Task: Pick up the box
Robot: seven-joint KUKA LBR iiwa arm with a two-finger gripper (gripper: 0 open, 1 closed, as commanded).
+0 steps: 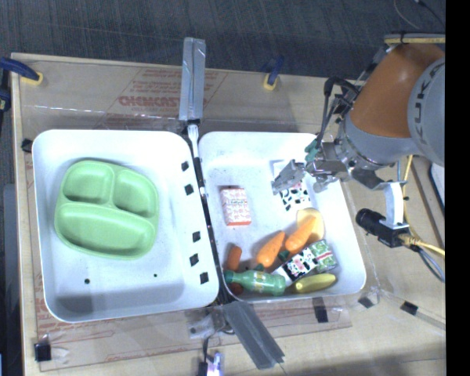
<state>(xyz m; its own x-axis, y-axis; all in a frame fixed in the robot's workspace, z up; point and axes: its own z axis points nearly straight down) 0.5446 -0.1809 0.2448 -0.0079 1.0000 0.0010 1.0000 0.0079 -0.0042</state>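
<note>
The gripper [291,180] hangs at the box's [236,206] two o'clock, partly hiding a patterned carton [298,197]; jaw state unclear.

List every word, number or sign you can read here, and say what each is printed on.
No text is readable.
Bench sheet: red lettering, seen reversed, too blurred to read.
Box: red-and-white print, too small to read.
Carton: black-and-white pattern with green, no legible words.
Card under the gripper: black marks, unreadable.

The gripper [291,180] hangs over the right bin [254,149], with the box [236,207] just to its left. Carrots [286,243] lie nearer the camera; the divided tray [108,207] sits well left, in the other bin [47,288]
</note>
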